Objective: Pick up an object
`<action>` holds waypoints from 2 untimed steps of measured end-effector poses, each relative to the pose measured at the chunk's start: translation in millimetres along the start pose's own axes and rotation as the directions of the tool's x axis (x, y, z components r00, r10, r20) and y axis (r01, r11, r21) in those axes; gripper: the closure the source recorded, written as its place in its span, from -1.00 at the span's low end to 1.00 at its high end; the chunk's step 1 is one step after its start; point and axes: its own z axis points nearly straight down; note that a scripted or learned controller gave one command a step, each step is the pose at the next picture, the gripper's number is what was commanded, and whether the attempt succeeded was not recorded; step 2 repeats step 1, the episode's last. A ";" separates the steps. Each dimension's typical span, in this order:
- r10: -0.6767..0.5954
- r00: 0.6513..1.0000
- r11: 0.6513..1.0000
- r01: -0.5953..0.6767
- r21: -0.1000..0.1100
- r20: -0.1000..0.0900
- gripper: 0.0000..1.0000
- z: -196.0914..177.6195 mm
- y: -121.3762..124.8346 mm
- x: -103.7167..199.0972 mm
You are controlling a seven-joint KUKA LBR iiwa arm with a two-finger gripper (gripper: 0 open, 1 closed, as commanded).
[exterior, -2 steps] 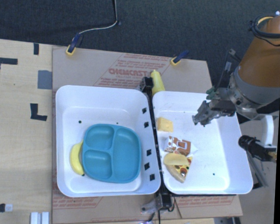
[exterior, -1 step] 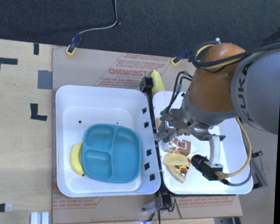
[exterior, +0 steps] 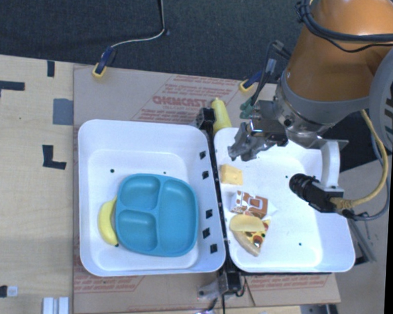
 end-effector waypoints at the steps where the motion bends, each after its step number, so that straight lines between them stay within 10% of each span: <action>1: 0.001 1.000 1.000 -0.002 0.017 0.003 1.00 16.0 -26.9 37.7; 2: 0.001 1.000 1.000 -0.002 0.017 0.003 1.00 16.0 -26.9 37.7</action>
